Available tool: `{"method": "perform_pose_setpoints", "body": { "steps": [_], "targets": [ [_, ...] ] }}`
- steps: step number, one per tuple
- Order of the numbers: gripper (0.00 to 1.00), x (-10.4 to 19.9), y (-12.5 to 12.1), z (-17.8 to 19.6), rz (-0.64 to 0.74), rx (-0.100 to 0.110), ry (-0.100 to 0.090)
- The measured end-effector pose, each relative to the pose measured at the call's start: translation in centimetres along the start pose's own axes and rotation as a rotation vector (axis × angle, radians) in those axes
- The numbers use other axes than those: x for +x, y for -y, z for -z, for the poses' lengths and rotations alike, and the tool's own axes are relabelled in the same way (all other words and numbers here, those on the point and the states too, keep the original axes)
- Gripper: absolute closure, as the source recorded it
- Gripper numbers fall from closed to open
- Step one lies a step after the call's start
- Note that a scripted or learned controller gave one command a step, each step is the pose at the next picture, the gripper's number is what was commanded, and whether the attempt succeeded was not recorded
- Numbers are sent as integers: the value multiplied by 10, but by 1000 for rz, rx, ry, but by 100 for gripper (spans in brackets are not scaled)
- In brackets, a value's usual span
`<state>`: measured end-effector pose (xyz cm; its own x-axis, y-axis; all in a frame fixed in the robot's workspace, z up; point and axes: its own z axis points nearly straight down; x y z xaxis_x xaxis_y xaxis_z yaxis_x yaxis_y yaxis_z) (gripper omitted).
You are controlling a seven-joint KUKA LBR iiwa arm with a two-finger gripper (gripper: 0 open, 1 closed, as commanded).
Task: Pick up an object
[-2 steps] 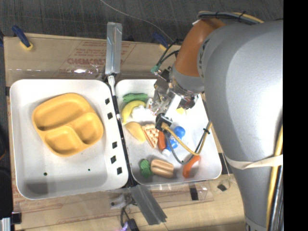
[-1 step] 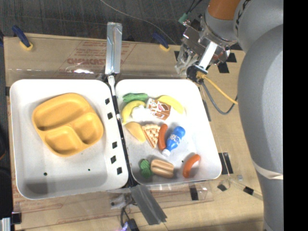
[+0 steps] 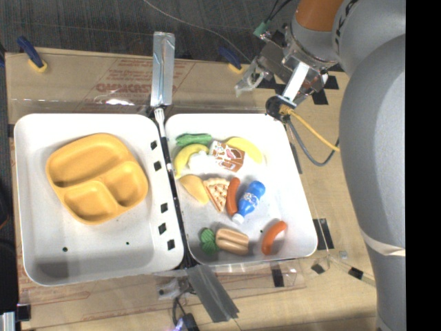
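The right bin (image 3: pixel 298 185) holds several toy foods: a banana (image 3: pixel 187 154), a small brown-and-white carton (image 3: pixel 228 156), a yellow fruit (image 3: pixel 247 147), a pizza slice (image 3: pixel 218 193), a red sausage (image 3: pixel 233 197), a blue bottle (image 3: pixel 250 198), a hot dog (image 3: pixel 232 240), a green piece (image 3: pixel 207 238) and a red-orange piece (image 3: pixel 273 236). My gripper (image 3: pixel 262 94) hangs above the back edge of this bin, raised well over the objects. Its fingers stand apart, open, with nothing between them.
The left bin (image 3: pixel 34 254) holds a yellow sectioned tray (image 3: pixel 96 178). A metal bar (image 3: pixel 162 67) stands behind the divider between the bins. A yellow cable (image 3: pixel 313 135) loops down from the wrist beside the right bin's back right corner.
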<state>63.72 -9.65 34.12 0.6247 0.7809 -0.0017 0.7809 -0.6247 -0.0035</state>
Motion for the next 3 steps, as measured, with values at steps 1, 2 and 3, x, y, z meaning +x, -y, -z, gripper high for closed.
{"method": "perform_pose_setpoints", "body": {
  "steps": [1,2,3],
  "targets": [
    [0,-22,4,-193,-25,13,8],
    [0,-33,41,-228,-458,-18,-22],
    [0,-1,-1,-236,-686,-9,-17]
  ]
}}
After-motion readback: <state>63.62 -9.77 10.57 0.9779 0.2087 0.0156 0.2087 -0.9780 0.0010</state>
